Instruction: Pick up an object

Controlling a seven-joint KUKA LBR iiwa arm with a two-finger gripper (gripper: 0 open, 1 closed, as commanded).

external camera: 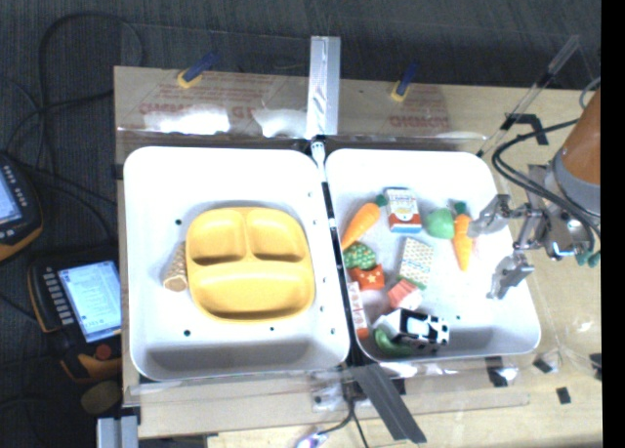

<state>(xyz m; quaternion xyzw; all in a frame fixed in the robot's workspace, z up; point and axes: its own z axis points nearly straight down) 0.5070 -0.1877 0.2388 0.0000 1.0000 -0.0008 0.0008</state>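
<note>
**Gripper at right bin edge, nothing picked yet**

Gripper point(500, 246) sits over the right edge of the right bin point(508, 324), fingers spread wide with nothing between them. One finger point(491, 212) points toward the toys, the other point(504, 278) hangs lower near the bin wall. I see no contact with any object.

Candidates are all in the right bin:
- small carrot point(462, 241), upright-ish, closest to the gripper, just beside the green vegetable point(441, 223)
- big carrot point(360, 223) lying slantwise by the divider
- milk carton point(401, 209) near the back
- patterned box point(418, 261) mid-bin
- red block point(402, 293) just below it
- strawberry point(362, 257) near the divider
- black-and-white toy point(423, 329) at the front wall, next to a green piece point(386, 342)

Left bin point(146, 241) holds a yellow divided tray point(250, 263) with a waffle cone point(176, 268) tucked against its left side. Well apart from the arm, so I don't count those as likely targets.

Progress, my read: early. Arm is in position near the pile but no descent, no close, no lift. Whole grasp is left to do. Small carrot looks like the easiest reach; clutter around it is light on the gripper's side.
</note>
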